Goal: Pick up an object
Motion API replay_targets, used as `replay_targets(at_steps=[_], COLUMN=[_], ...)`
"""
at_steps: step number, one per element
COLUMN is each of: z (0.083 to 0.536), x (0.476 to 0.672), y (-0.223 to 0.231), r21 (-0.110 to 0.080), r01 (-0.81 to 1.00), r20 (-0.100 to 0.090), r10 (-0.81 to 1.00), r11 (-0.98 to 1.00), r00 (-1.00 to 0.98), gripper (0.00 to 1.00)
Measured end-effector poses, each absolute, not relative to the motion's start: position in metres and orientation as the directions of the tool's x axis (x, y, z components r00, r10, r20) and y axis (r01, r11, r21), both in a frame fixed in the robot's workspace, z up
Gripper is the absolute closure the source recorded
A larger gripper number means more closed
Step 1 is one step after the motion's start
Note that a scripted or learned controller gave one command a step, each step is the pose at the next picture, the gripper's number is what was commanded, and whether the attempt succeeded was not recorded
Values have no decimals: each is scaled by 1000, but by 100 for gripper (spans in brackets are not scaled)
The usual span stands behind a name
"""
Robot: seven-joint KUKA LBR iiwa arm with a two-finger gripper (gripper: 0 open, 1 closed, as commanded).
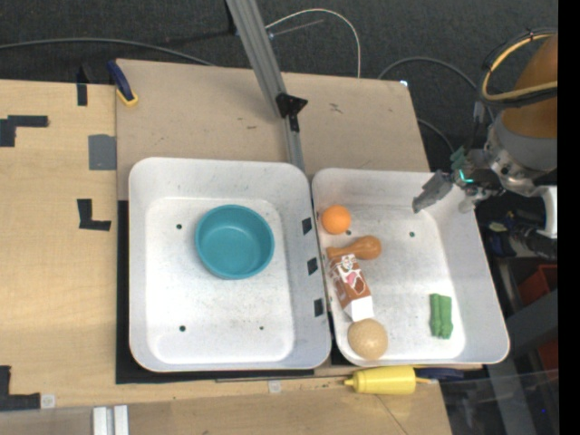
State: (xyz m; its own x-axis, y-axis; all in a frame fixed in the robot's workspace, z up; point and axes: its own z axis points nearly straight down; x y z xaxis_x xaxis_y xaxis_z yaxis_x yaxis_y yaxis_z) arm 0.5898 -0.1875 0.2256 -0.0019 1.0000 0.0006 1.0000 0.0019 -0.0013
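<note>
The right bin [471,243] holds an orange ball [336,219], a brown pear-shaped piece [356,247], a red and white packet [352,285], a tan ball [368,338] and a small green block [440,315]. My gripper [442,192] hangs over the bin's far right corner, apart from all of them. The orange ball is well to its left. Nothing is seen held in it.
The left bin [154,243] contains a teal bowl [236,241]. A yellow bottle [384,381] lies on the bench just in front of the right bin. A grey pole [263,53] slants in from the back toward the bins' shared edge.
</note>
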Motion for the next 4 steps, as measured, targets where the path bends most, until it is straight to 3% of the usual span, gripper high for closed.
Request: replay_targets(at_steps=[1, 3, 4], z=[162, 88, 98], x=[588, 590, 590], y=[-181, -177, -177], r21=[-8, -1, -1], r01=[1000, 1000, 1000], r20=[1, -2, -1], r10=[1000, 1000, 1000], r11=[2, 3, 3], r00=[-2, -3, -4], gripper=[0, 0, 100])
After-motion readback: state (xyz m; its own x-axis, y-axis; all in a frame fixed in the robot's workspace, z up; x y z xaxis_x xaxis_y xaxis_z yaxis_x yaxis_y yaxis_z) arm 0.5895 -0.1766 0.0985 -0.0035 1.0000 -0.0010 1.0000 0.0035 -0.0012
